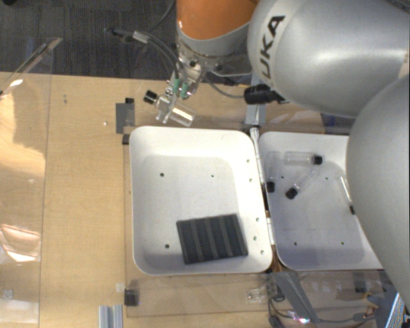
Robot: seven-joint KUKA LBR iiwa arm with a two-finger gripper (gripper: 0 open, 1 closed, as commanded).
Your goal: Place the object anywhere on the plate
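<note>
From my seat I see the grey KUKA arm (320, 57) with its orange band (208, 16) filling the top and right of the camera view. Its two-finger gripper (172, 110) hangs beyond the far rim of the left shallow white bin (147, 192), over the wooden bench (64, 192). I cannot tell how the tool is set; its tip is a tangle of small metal and green parts at this angle, and I see nothing clearly between them.

Nearer the camera than the tool, and a little to its right in the view, a dark ribbed rectangular object (211, 239) lies flat on the floor of the left bin, close to the near wall and turned slightly askew. It is well apart from the tool.

Further right of the tool, the right shallow white bin (307, 250) sits just beside the left one, partly covered by the arm. A clear plastic tube-like item with black ends (301, 173) lies on its floor, toward the far side.

Black cables (138, 37) run behind the wrist.
</note>
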